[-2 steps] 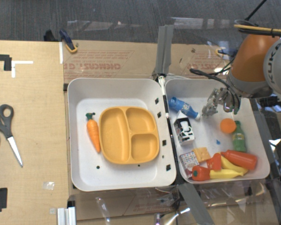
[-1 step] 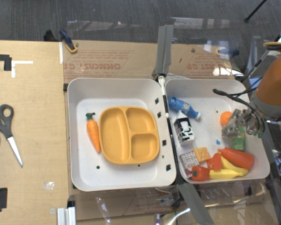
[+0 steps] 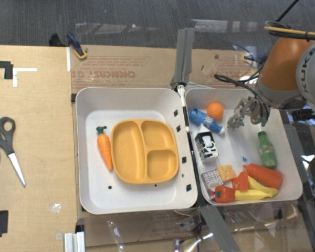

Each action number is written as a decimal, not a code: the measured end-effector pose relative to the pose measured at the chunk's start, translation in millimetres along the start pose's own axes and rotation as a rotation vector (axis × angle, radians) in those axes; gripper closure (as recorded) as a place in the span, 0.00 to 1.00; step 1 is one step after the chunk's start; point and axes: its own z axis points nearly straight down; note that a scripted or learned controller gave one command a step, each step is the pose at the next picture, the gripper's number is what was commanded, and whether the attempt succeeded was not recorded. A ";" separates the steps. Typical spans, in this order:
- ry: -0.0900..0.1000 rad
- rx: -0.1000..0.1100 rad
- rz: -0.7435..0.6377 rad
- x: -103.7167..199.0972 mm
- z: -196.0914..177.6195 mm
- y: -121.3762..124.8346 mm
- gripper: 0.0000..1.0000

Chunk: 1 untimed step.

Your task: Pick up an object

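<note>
Camera view has the gripper (image 3: 247,115) poised over the right bin (image 3: 293,156), fingers parted and grasping nothing, hovering between orange ball (image 3: 215,111) and green bottle (image 3: 266,150), presumably choosing.

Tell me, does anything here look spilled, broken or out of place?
Nothing looks spilled or broken. The toy carrot lies on the left white bin's floor beside the yellow divided plate rather than on it, and the right white bin's toys are heaped in its near corner. The pincer hovers over that bin.
</note>
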 end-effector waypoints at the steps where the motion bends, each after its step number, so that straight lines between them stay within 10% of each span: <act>1: 0.005 0.003 0.204 37.1 1.6 46.9 1.00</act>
